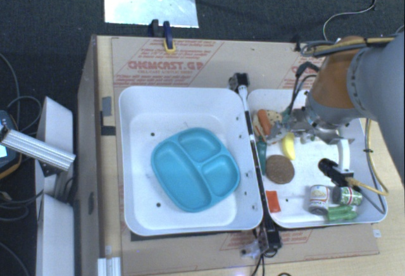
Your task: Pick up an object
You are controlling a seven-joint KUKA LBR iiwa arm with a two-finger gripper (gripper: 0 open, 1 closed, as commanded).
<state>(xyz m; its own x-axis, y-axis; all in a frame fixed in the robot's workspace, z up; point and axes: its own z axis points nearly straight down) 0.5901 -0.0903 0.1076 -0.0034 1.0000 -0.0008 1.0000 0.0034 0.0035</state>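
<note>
My gripper point(288, 129) hangs low over the back left part of the right bin point(373, 221), at the end of the grey arm that comes in from the right. A yellow banana-shaped piece point(288, 147) lies just below it, and I cannot tell whether they touch. An orange carrot-like piece point(261, 121) and a small tan item point(274, 118) lie just to its left. A round brown disc point(280, 169) rests nearer the front. By the front wall are a small tin can point(318, 197), a green bottle on its side point(345, 213) and a red block point(272, 200).
The left bin point(136, 142) holds a blue divided plate point(195, 168). A dark green stick point(261, 156) lies along the wall between the bins. The bench around the bins is brown cardboard point(190, 62).
</note>
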